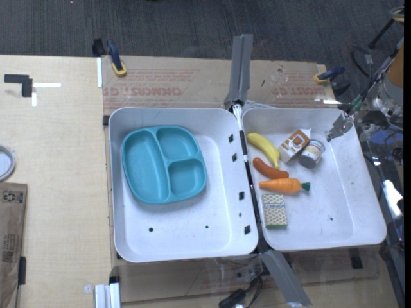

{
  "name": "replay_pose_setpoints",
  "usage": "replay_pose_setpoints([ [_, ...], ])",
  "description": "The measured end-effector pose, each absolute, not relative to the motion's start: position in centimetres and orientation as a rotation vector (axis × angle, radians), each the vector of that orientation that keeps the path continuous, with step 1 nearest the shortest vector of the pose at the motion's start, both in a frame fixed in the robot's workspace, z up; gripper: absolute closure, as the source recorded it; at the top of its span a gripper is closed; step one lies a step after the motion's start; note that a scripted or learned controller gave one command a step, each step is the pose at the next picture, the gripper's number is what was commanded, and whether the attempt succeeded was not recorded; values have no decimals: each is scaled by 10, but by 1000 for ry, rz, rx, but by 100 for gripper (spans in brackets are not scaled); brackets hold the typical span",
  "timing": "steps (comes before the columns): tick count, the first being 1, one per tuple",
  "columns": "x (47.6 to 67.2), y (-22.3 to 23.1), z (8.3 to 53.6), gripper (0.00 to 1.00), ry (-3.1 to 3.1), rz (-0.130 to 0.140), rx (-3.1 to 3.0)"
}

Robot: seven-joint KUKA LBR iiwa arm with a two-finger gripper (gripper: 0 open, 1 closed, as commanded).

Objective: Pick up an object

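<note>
**Hand at the far right edge, objects resting in the right bin**

The worktop [51,172] carries two shallow white bins side by side. In the left bin [128,236] lies a turquoise divided plate [164,164] with three compartments; it sits in the upper left part of this bin.

The right bin [347,217] holds all the small objects, grouped in its left and upper part. A yellow banana [264,148] lies near the dividing wall, slanted. Just below it is a red-orange sausage-shaped toy [270,168], and under that an orange carrot [280,185] with a green end pointing right. Below the carrot, a small rectangular box with a dotted green face [275,210] lies flat on the bin floor. To the right of the banana there is a small white and orange carton [295,144], and a metal can [311,153] lies on its side, touching or just beside the carton.

The hand [338,126] is over the upper right corner of the right bin, near its rim, apart from the can. Nothing is between its parts, but I cannot tell how wide it stands, because it is small and partly blurred.

Two clamps, one blue and yellow [115,59], hold the cardboard behind the bins.
</note>
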State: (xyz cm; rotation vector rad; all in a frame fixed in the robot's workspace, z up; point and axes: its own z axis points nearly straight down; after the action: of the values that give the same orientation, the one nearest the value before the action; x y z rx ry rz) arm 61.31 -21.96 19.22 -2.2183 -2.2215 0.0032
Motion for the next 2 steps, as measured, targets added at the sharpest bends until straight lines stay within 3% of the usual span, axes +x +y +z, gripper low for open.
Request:
replay_pose_setpoints([
  [1, 631, -208, 106, 0, -2077, -8, -2359],
  [2, 598, -123, 91, 0, -2311, 3, -2124],
])
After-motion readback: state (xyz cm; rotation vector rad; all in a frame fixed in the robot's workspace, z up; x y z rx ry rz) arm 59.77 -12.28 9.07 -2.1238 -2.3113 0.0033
